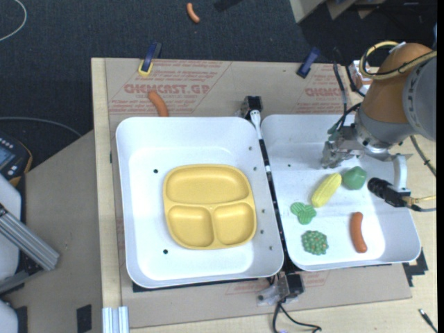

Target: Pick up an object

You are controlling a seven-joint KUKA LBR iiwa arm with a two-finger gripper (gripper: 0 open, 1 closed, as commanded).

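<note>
Where the hand point(338, 152) hovers, ridged yellow corn point(326, 189), smooth sausage point(358, 232).

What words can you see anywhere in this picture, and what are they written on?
"GIGACAST G.P." is my best reading of the faded red print on the brown board, behind the left bin.
The same red print repeats behind the right bin, too cut off to read.

The left bin point(132, 186) holds a three-compartment tray point(208, 205) at its centre, while the right bin point(291, 134) holds a corn cob point(326, 189), pepper point(354, 177), sausage point(358, 232) and two vegetable pieces point(303, 212) point(315, 242) toward the frame's lower right.
</note>
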